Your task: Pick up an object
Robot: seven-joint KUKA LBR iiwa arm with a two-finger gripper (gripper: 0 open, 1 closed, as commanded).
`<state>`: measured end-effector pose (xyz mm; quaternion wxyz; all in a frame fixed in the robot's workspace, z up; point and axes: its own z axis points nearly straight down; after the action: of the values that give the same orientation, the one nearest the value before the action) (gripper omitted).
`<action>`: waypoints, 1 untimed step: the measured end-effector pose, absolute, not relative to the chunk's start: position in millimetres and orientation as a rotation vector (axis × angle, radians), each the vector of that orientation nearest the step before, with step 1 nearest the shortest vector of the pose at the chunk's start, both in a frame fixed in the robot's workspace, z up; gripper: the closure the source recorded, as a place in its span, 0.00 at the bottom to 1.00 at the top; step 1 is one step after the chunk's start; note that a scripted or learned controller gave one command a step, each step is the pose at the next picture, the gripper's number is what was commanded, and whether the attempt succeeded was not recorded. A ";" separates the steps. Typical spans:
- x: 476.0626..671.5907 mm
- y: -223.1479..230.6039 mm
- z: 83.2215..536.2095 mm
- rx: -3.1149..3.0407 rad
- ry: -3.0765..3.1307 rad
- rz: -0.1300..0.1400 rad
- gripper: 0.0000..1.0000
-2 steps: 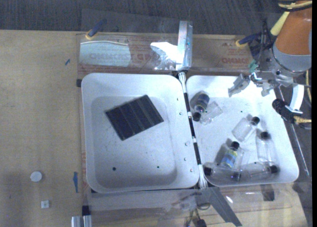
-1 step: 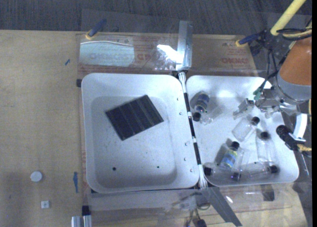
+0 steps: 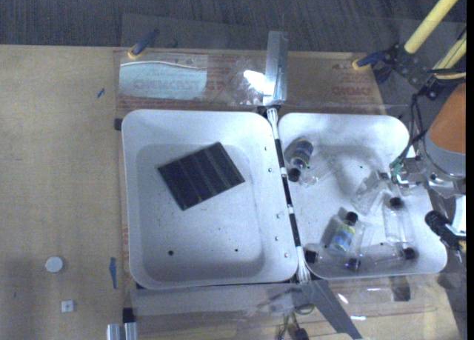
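- Two white bins on the worktop: left bin (image 3: 148, 183), right bin (image 3: 355, 125).
- One dark ribbed panel (image 3: 201, 175), in the left bin.
- Several clear small bottles in the right bin; exact number hard to tell, at least two: (image 3: 300, 153), (image 3: 342, 236).

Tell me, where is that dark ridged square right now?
The dark ridged square lies flat in the left bin, toward its upper middle, tilted, well apart from the clear bottles in the right bin.
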<state>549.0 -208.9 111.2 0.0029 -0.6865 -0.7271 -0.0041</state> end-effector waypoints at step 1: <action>503.8 -218.0 136.9 -2.176 -2.258 -0.010 0.00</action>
<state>503.8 -218.0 136.9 0.0029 -0.6939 -0.7201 -0.0033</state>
